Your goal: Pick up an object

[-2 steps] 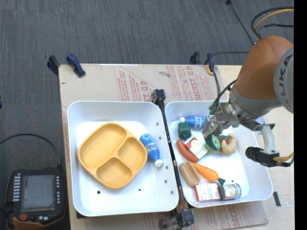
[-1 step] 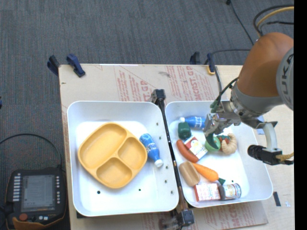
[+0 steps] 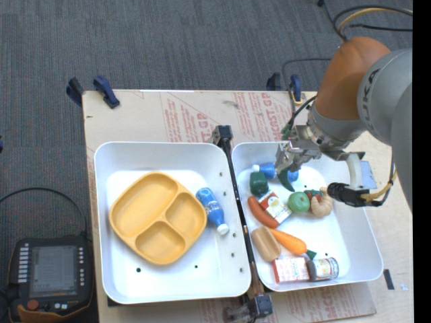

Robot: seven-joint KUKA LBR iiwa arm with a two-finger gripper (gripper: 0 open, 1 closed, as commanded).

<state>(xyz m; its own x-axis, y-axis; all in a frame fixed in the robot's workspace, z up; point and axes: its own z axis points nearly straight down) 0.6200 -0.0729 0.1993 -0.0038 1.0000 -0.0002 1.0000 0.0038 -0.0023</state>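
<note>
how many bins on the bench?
2. Left bin holds a yellow tray and a blue bottle; right bin holds the toy food, with the gripper over its far side.

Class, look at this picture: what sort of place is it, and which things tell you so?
Probably a robotics lab test bench. A grey and orange arm reaches over two white bins, a control pendant lies on the carpet, and the bin contents are toy food, like a carrot.

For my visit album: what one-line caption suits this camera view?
Grey-and-orange arm's tool hovers over right white bin of toy food; yellow divided plate in left bin.
</note>
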